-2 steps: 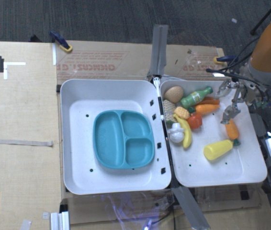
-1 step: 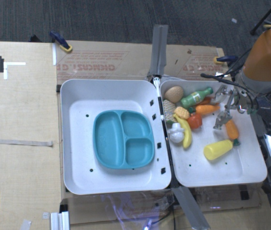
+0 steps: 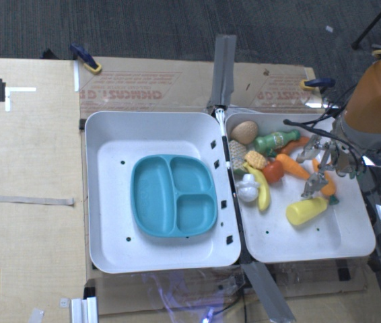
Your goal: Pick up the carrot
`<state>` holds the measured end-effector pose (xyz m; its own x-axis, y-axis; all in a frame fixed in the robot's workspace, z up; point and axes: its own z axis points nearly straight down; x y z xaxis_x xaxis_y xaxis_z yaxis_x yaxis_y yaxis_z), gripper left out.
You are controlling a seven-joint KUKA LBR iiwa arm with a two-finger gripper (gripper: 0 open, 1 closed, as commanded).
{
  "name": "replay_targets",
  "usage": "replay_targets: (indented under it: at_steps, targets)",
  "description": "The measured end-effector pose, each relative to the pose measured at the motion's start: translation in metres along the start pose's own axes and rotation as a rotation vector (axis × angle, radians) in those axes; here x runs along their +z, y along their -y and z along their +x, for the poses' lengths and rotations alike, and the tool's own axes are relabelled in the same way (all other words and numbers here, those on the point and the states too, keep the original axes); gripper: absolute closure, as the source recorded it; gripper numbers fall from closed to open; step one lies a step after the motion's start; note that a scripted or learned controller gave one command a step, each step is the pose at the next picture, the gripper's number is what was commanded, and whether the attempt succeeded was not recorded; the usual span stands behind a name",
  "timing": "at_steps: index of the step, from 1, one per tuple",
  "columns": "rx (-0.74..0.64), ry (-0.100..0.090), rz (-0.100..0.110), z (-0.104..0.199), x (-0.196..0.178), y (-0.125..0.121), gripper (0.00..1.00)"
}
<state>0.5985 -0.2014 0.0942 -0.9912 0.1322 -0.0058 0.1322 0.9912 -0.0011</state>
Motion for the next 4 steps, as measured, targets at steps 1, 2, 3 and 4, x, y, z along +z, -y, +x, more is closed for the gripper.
replay_targets:
  at_steps: [1,2,3,4]
  targets:
    - [-0.003,0.006,0.002,-0.002,-0.011,-0.001,1.0]
    - [-0.382,0.001,-0.001,0.076,0.0,-0.035,1.0]
    - [-0.382,0.0,-0.001,0.076,0.0,-0.035,0.0]
    - [-0.145,-0.001,-0.002,0.103,0.001,-0.084,0.0]
